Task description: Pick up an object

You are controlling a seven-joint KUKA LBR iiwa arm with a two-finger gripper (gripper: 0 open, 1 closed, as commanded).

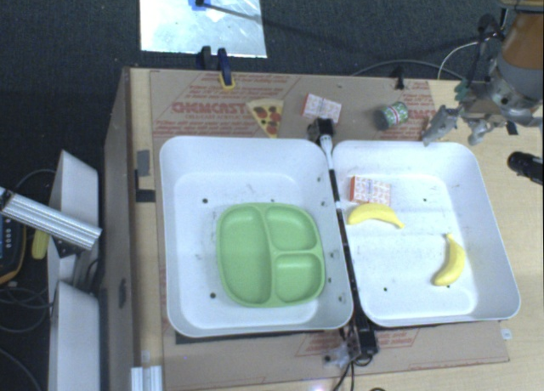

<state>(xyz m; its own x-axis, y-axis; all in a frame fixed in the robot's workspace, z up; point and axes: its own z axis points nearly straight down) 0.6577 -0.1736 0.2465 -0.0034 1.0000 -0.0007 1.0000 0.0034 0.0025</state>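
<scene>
The right bin (pixel 489 236) holds two yellow bananas: one (pixel 376 215) near its left wall, the other (pixel 450 261) toward its right side. A small red and white packet (pixel 371 188) lies just above the first banana. My gripper (pixel 456 128) hangs over the bench just beyond the right bin's far rim, at the upper right. It is open, its two grey fingers (pixel 435 127) spread apart with nothing between them. It is well clear of the bananas and the packet.
A green divided plate (pixel 272 253) lies in the left bin (pixel 191 211). On the bench behind the bins sit a toy pizza slice (pixel 266 116), a small packet (pixel 321 107) and a small can (pixel 393 114). A blue clamp (pixel 223 65) is at the far edge.
</scene>
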